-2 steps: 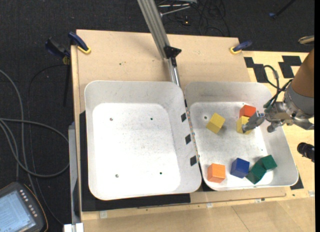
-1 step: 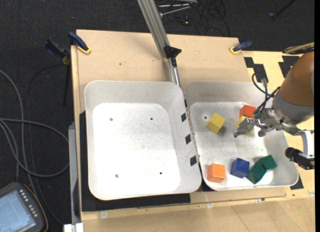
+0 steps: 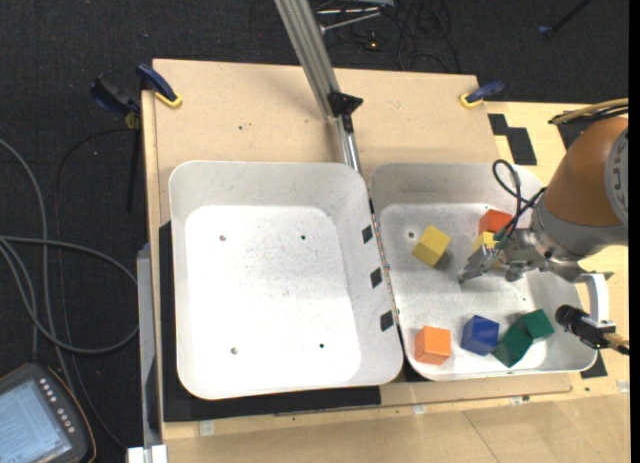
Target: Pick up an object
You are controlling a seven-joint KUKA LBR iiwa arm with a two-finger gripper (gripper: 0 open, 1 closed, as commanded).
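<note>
No object had yet been lifted: in the right bin (image 3: 400, 186), at the right of the frame, a yellow cube (image 3: 432, 247), orange cube (image 3: 432, 344), blue cube (image 3: 480, 335) and green block (image 3: 523, 336) lay on the floor. The arm (image 3: 590, 191) was reached in from the right, its gripper (image 3: 487, 264) lowered beside the yellow cube; its opening could not be told

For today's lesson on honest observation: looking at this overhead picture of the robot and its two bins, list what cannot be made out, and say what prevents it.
1. Gripper in the camera view: small and blurred, so whether it is open or shut cannot be told.
2. Orange-red object by the wrist: partly covered by the arm and cable, shape unclear.
3. Green blocks: two pieces touch; where one ends is unclear.
4. Arm: cut off by the right edge.
</note>
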